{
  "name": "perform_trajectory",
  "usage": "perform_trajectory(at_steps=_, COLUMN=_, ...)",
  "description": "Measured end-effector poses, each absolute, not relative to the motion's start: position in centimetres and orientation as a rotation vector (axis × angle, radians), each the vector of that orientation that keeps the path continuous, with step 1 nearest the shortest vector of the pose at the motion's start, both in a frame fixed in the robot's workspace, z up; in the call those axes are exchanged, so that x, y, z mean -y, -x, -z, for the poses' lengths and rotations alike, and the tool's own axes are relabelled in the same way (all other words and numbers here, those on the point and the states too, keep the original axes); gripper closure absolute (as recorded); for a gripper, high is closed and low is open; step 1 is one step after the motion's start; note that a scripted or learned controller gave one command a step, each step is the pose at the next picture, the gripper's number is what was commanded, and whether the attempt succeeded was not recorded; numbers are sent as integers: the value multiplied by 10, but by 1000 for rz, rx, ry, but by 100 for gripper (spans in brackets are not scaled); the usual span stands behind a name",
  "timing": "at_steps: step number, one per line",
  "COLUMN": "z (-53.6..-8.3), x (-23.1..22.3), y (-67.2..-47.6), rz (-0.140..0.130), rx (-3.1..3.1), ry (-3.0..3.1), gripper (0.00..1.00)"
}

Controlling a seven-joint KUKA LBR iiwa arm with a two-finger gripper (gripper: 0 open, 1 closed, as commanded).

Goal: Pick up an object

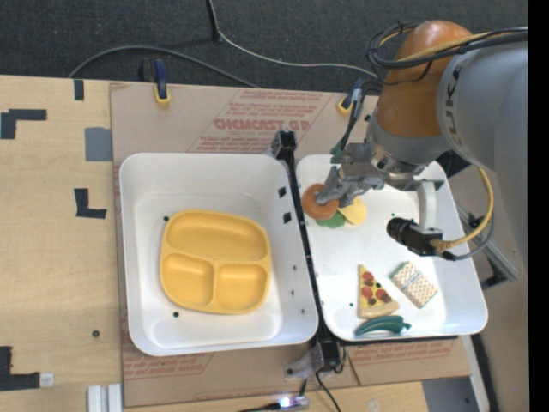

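Overhead slanted view of a bench w/ two shallow white bins side by side on a cardboard sheet (pixel 240 118) w/ red print.

The bin on the view's left (pixel 137 170) holds one yellow tray (pixel 214 260) w/ three compartments, lying flat near the middle.

The bin on the view's right (pixel 446 316) holds small toys. A grey arm (pixel 480 101) w/ an orange band reaches in from the right & covers much of the bin's back half. Its claw (pixel 330 197) is down at the bin's back corner by the divider, right over an orange round toy (pixel 322 209). The claw hides the toy's top; can't tell whether the claw is spread, pressed together or pinching anything.

A yellow piece (pixel 354 215) & a green piece (pixel 336 221) peek out beside the orange toy, touching or overlapping it; shapes hard to make out.

Nearer the front lie a pizza slice (pixel 374 292) & just beside it a patterned block (pixel 415 283). A green thing (pixel 382 325) lies by the front wall; too small to identify.
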State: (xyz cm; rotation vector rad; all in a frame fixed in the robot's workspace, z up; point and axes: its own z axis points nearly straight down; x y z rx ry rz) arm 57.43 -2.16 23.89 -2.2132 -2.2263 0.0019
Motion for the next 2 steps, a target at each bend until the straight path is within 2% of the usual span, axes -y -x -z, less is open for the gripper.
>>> perform_trajectory(at_steps=2, z=-224, x=-81, y=-626, rz=0, rx=2228, ry=2213, gripper=100)
